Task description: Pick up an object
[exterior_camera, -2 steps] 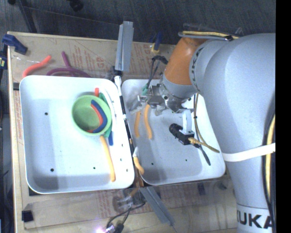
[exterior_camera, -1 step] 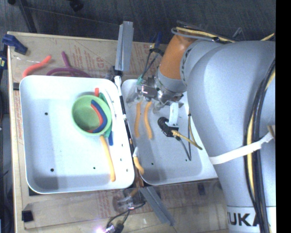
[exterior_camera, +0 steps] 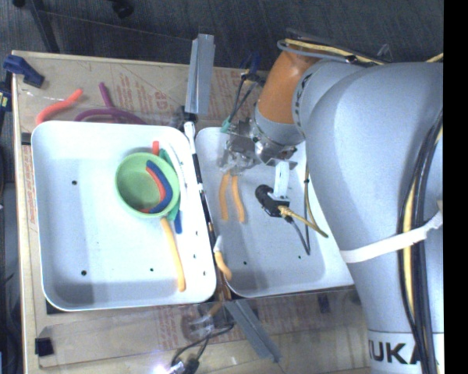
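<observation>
My gripper point(exterior_camera: 236, 159) hangs over the far left part of the right bin point(exterior_camera: 273, 267), below the arm's orange band. Just in front of it an orange two-handled tool point(exterior_camera: 232, 198) lies on the bin floor, its top end close under the gripper; whether they touch is unclear. In the left bin point(exterior_camera: 78, 240) a green bowl point(exterior_camera: 144, 184) holds red and blue utensils. A long yellow-orange stick point(exterior_camera: 175, 255) reaches from the bowl toward the bin's front.
A small orange piece point(exterior_camera: 221, 266) sits at the rim between the two bins. Behind the left bin, an orange-handled tool point(exterior_camera: 58, 106) and a purple cable point(exterior_camera: 109, 116) lie on the bench. The big grey arm covers the right bin's right side.
</observation>
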Controlling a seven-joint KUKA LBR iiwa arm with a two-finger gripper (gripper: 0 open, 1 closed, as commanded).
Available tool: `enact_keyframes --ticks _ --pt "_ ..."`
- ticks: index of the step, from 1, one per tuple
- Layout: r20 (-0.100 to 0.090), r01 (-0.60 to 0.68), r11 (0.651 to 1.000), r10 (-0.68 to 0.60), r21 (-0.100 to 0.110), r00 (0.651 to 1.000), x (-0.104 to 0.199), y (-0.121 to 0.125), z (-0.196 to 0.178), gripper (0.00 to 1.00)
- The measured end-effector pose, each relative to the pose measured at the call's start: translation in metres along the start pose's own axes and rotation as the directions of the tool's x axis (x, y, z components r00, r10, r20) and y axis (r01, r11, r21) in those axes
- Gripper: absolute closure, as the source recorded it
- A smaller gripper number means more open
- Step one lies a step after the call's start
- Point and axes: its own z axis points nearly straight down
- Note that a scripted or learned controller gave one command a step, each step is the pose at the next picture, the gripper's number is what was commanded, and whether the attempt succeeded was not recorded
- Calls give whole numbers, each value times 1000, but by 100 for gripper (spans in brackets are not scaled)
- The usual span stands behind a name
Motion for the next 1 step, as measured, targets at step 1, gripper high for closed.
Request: enact_keyframes --ticks 1 --pt "0 1 1000 -1 1 1000 0 0 0 0"
